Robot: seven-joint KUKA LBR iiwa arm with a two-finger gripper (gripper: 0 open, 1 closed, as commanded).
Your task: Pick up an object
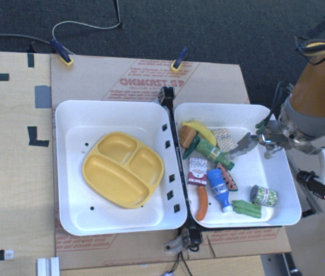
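Observation:
The right bin (277, 168) holds a heap of toy food. A yellow banana (201, 131) lies at the back, with a green bottle (210, 152) and a brown piece (187, 135) beside it. A red and white packet (197, 171), a blue bottle (218, 189) and an orange sausage (201, 203) sit nearer the front. A small can (264, 196) and a green vegetable (247, 209) rest at the front right. My gripper (244, 145) hangs over this bin, just right of the green bottle, and nothing shows in its grasp.
The left bin (70, 154) holds a yellow divided plate (123, 169). A black divider with clips (172, 165) runs between the bins. Both bins sit on cardboard (110, 82). Cables (87, 25) trail across the dark floor behind.

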